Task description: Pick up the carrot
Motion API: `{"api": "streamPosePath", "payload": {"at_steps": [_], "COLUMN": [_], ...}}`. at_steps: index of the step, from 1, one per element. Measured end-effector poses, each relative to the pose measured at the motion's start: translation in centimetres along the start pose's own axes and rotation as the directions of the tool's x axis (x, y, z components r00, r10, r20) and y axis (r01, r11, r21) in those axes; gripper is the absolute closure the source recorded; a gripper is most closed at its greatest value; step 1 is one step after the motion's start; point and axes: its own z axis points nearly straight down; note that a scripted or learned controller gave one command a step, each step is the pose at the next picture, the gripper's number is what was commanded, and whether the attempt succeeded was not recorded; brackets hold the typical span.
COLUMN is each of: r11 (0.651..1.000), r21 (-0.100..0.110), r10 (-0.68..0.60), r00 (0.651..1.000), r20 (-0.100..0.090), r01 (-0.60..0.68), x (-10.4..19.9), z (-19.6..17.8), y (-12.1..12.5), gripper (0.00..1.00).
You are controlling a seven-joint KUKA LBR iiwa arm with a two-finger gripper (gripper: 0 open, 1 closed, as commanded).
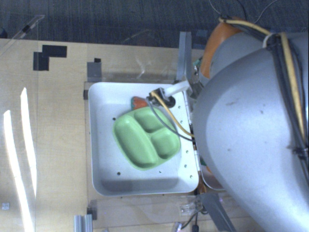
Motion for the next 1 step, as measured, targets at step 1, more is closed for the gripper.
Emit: {"api": "streamPosePath", "payload": {"at_steps": [1], "r11": [0.999], "r21": [0.000], "r10": [0.033], "r00": [0.999], "r20": [-0.001], "r01": [-0.033], "x": [4.10], "z": [-2.30], "y": [10.43], "gripper": [1.00]}}
